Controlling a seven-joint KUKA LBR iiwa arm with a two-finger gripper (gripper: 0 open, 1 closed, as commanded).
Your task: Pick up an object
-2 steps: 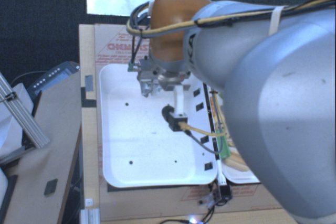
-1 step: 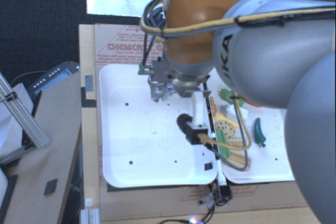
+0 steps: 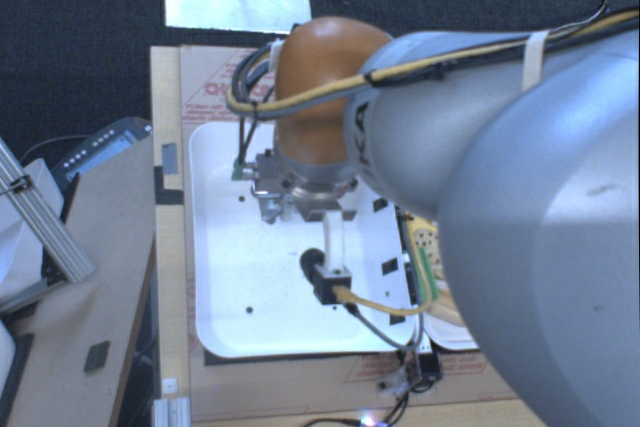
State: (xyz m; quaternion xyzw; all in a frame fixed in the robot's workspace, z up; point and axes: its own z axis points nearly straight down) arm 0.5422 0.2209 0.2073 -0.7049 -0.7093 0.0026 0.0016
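**Approach step, nothing seen gripped**

Camera view: found the hand (image 3: 295,200) of the grey-and-orange arm (image 3: 480,145) low over the left shallow white plastic bin (image 3: 225,315). Could not tell whether apart or together. Spotted a pale yellow dotted object (image 3: 424,243) just beside, in the right bin, mostly hidden under the arm. Judged the pick not yet made. Next called for centring over a target and descending.

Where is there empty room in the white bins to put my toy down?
In the left bin the floor is bare along its left wall and near its front rim, left of the gripper. It is crowded on the right, where the arm covers most of the other bin.
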